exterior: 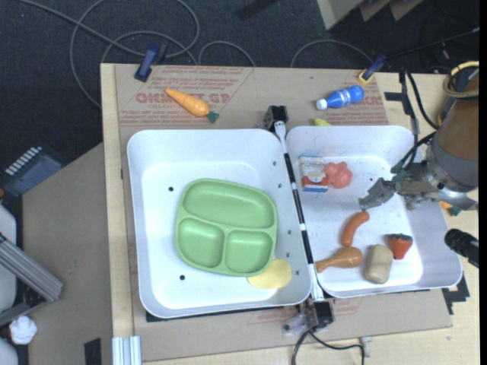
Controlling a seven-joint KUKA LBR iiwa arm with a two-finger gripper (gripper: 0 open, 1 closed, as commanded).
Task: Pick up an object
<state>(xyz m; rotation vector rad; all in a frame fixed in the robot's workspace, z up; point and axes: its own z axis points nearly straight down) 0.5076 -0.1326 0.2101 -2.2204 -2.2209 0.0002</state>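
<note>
in the right bin (335, 139), the gripper (378, 195) hangs open, holding nothing; the sausage (352, 227) lies just below-left of it, long axis slanting toward the gripper.

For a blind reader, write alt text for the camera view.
A gripper hangs over the right bin above a toy sausage, drumstick and strawberry. The left bin holds a green divided plate.
</note>
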